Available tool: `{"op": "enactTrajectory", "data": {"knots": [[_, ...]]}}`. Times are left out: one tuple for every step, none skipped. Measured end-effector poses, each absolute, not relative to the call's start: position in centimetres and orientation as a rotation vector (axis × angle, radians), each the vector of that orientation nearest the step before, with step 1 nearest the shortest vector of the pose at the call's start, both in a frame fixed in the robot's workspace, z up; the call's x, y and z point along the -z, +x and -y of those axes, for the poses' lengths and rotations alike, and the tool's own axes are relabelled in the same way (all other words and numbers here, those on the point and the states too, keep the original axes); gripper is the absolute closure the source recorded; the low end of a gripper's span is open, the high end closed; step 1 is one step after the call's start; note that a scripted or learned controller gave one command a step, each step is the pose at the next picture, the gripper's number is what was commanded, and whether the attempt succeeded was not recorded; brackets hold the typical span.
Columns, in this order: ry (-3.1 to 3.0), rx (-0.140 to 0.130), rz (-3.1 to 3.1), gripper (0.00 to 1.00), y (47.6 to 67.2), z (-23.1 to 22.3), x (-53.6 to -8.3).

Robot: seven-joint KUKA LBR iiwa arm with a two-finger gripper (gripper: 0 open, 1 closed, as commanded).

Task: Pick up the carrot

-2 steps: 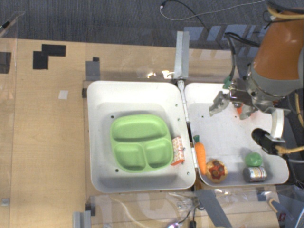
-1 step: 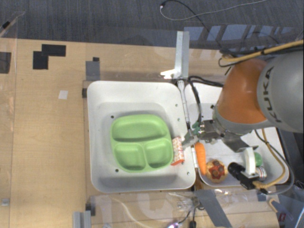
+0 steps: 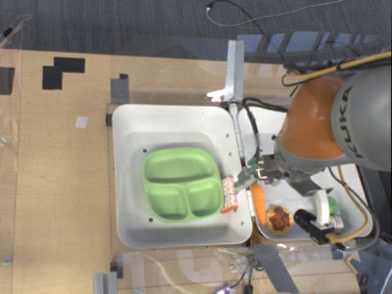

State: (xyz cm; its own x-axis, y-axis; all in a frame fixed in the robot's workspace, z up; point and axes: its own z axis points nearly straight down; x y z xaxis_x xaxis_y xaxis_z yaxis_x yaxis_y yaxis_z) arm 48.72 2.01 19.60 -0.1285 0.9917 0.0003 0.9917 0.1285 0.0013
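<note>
carrot (image 3: 259, 203) lies just below the gripper (image 3: 262, 168); its grip state can't be told.

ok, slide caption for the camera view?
Arm over right bin, carrot at its left edge; green tray in left bin.

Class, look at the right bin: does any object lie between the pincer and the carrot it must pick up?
Nothing visible does. The carrot lies by the right bin's left wall, directly below the pincer. The round red-and-yellow item touches the carrot's lower right side, not above it.
</note>
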Motion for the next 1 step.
{"op": "enactTrajectory", "data": {"knots": [[2.093, -0.005, -2.339, 0.00, 51.99, -0.76, -25.11]]}}
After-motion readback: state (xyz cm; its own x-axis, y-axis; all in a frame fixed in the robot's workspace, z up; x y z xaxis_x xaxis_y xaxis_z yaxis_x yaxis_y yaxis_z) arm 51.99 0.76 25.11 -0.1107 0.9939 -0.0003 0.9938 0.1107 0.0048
